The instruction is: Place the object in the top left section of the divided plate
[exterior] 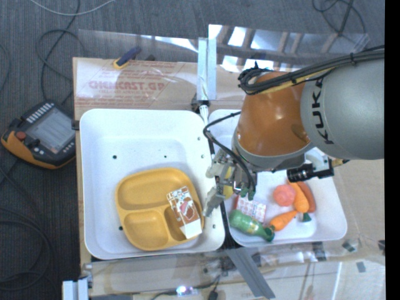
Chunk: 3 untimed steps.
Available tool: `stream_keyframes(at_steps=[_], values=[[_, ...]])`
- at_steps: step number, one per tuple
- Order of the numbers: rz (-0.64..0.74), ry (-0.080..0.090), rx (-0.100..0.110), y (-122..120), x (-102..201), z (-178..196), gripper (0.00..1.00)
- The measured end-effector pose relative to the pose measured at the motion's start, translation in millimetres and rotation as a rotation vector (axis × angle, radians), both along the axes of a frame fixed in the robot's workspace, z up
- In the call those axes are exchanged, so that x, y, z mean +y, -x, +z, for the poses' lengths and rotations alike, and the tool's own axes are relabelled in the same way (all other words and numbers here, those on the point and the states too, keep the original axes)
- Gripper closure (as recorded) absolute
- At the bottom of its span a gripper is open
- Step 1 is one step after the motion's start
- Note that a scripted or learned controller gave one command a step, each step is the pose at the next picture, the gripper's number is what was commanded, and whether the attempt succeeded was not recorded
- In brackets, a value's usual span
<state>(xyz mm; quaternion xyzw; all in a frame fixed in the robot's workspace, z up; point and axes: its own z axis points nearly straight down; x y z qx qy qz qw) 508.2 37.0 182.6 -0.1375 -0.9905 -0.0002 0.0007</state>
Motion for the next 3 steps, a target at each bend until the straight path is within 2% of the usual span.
stream_keyframes(at_steps=[1,2,3], values=[[0.356,-0.002,-0.004,-78,18,48,0.0],[0.356,-0.002,-0.003,-78,19,48,0.0],[0.675,-0.002,0.001,7,28,0,0.0]])
